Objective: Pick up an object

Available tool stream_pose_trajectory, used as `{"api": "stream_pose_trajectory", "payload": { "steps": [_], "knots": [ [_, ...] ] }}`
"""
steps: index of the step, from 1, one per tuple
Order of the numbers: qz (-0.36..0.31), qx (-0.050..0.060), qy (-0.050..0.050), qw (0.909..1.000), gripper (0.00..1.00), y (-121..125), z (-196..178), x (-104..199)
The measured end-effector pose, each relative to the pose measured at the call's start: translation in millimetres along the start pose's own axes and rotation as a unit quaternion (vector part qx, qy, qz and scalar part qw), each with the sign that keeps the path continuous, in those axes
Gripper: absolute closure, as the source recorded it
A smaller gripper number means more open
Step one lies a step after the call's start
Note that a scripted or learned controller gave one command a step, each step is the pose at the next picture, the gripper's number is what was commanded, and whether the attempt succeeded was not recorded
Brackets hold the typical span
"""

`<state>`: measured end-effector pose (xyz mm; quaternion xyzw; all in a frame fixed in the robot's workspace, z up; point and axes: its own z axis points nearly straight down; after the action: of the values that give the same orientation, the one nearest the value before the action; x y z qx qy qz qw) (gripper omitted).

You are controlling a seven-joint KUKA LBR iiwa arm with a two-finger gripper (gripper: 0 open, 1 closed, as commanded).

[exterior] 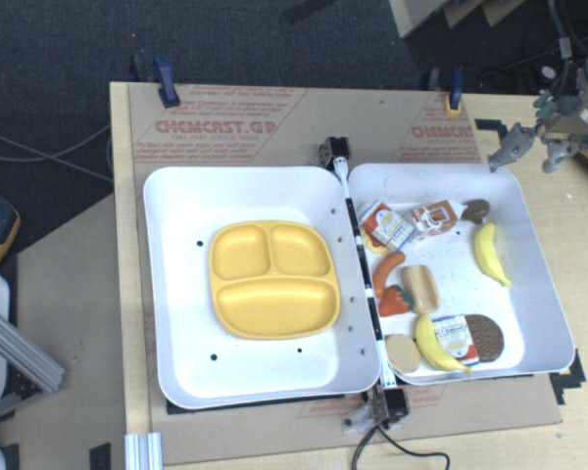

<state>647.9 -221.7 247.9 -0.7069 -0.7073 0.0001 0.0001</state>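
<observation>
**Toy food waited in the right bin**

The left bin [176, 292] held a yellow divided plate [272, 280]. The right bin [539, 262] held toy food: two bananas [490, 253] (curved, bright yellow), a hot dog [418, 287], a carrot [386, 268], packets. The gripper [529, 147] hovered beyond its far corner, fingers spread, gripping nothing.

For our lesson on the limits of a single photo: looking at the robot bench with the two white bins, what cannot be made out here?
- Gripper, camera view: small and blurred at the right edge; finger state unclear.
- Arm: cut off by the right edge.
- Small packets: print too small to read.
- Lower banana: partly covered by a packet.
- Yellow tray: hides the left bin floor beneath it.
</observation>
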Motion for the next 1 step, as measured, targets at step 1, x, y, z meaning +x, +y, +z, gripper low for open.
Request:
{"api": "stream_pose_trajectory", "payload": {
  "steps": [1],
  "knots": [
    [0.001,0.006,0.002,1.0000,0.00,-17.1,118.9,1.1]
  ]
}}
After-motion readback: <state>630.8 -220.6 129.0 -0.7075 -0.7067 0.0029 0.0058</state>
